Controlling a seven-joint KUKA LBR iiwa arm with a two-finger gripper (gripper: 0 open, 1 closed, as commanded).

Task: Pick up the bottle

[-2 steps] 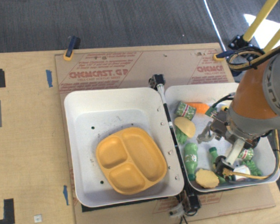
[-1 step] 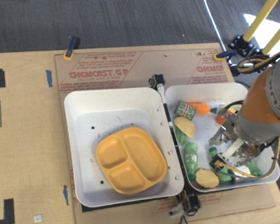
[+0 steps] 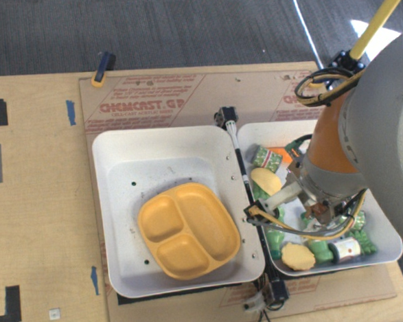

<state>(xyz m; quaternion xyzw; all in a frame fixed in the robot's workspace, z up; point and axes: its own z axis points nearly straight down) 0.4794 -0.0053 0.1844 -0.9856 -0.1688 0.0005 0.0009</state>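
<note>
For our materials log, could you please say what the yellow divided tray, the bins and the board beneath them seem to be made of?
Yellow divided tray: likely moulded plastic, matte, with rounded compartments. White bins: probably thin formed plastic, smooth, with soft rolled rims. Board: brown cardboard, dull, printed in red.

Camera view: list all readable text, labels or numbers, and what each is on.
"CHEMCAST GP", red print, seen upside down, on the brown protective sheet behind the left bin.
A second red print on the same sheet behind the right bin: partly covered by the arm, unreadable.
Labels on the green packages in the right bin: too small and blurred to read.
</note>
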